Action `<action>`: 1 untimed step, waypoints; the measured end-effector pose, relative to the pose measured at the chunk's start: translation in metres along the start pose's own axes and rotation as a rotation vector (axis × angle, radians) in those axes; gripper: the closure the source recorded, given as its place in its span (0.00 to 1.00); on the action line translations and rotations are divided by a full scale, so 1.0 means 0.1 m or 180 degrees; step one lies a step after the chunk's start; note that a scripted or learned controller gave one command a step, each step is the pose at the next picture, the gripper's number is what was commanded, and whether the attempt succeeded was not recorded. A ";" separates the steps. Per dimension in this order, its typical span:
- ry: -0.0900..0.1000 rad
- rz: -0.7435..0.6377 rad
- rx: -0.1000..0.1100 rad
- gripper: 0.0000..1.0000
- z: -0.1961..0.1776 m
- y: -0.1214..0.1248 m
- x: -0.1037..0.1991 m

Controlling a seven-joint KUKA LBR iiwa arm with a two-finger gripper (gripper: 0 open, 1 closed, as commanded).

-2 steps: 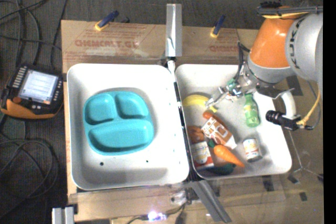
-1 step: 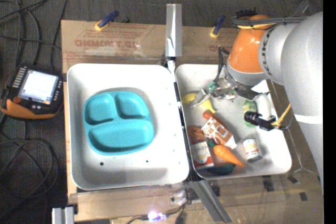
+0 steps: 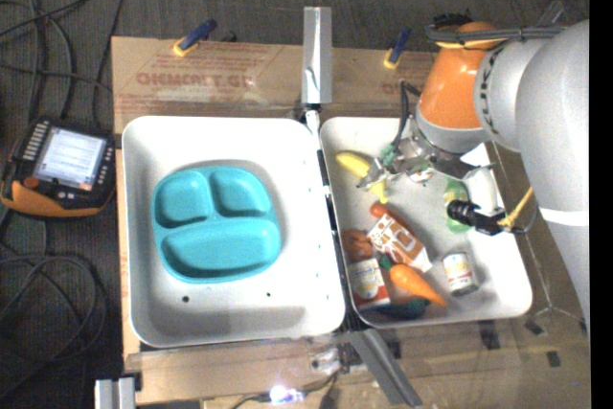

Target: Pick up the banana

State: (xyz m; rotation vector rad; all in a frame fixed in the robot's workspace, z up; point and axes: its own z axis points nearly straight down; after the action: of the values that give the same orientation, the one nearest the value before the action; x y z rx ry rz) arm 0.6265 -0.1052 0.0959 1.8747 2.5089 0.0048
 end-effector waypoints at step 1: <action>0.0004 -0.0842 0.0008 1.00 0.07 0.14 -0.13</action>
State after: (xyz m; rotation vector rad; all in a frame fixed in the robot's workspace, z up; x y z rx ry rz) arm 0.6434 -0.1142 0.0889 1.5283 2.7363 0.0008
